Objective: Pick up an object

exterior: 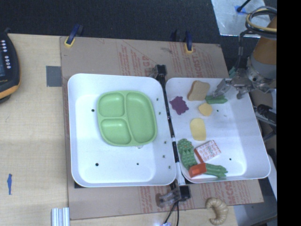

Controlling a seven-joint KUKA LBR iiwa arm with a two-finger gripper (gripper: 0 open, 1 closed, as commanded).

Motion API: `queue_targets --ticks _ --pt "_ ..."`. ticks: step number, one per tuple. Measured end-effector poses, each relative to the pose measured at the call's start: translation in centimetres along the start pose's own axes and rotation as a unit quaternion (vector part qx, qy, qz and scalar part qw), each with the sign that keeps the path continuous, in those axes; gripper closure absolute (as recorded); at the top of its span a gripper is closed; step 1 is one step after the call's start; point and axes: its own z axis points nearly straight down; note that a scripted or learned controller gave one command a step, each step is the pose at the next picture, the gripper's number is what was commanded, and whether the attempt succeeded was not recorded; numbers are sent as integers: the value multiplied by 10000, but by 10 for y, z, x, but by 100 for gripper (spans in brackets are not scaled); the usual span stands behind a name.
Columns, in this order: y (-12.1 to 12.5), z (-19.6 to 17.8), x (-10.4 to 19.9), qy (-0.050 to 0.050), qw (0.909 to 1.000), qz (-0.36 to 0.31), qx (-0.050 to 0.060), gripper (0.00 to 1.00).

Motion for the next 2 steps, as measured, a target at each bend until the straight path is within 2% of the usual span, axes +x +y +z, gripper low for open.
queue_targets --ticks 1,2 --pt "-39 -6 70 24 10000 -14 22 0" --pt "-99 51 109 27 10000 10 60 0"
